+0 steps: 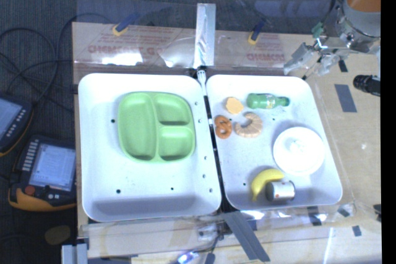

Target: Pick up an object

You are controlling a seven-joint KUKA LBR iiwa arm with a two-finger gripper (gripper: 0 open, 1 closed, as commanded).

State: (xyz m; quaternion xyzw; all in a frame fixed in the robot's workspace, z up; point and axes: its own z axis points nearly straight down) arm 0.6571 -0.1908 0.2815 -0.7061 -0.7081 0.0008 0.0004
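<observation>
While the fingers (307, 61) hang spread and empty beyond the right bin's (322, 109) far rim, nothing crowds them.

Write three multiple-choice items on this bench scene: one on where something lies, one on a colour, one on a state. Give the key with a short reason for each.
1. Where is the divided plate?
A. left bin
B. right bin
C. on the bench outside the bins

2. What colour is the bottle lying in the right bin?
A. red
B. green
C. blue

3. Where is the tool?
A. down among the objects in the right bin
B. over the left bin
C. above the bench beyond the right bin's far right corner

Key: 1 A, the green plate sits alone in the left bin. 2 B, the bottle is green with a pale label. 3 C, the tool hangs outside the bin, apart from every object.
</observation>
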